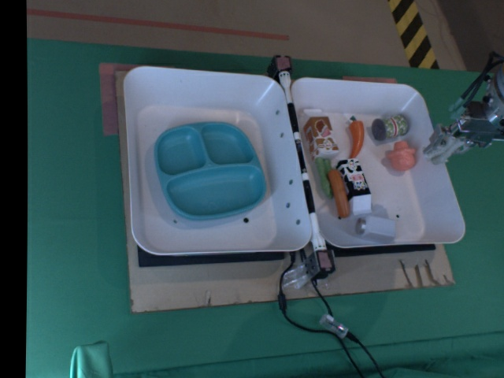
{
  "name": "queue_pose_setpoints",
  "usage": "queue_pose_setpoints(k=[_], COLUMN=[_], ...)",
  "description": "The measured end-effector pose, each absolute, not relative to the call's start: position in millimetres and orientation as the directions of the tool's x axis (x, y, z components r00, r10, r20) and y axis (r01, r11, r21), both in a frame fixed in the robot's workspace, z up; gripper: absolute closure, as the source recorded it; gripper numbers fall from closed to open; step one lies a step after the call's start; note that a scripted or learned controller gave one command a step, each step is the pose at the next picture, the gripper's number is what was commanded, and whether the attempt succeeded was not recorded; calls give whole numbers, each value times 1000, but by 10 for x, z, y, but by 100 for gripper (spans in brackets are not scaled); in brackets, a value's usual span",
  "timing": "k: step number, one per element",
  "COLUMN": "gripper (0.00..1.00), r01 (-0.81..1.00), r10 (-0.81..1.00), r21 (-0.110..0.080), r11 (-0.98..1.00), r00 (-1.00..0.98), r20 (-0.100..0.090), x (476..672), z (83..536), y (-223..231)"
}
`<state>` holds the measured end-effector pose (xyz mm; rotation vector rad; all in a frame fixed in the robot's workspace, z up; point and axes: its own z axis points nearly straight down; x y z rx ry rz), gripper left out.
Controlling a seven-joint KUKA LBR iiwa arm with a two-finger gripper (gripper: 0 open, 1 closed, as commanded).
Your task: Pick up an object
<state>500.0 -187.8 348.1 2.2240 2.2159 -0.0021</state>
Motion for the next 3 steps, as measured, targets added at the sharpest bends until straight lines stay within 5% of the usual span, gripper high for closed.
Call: queue_pose_setpoints(k=[3], gripper=[100], r01=[1000], r10=[1000], r21=[2], r11=[-3], r00=[3], r20=[-2], x=[4688], z=[3480], y=[-1874])
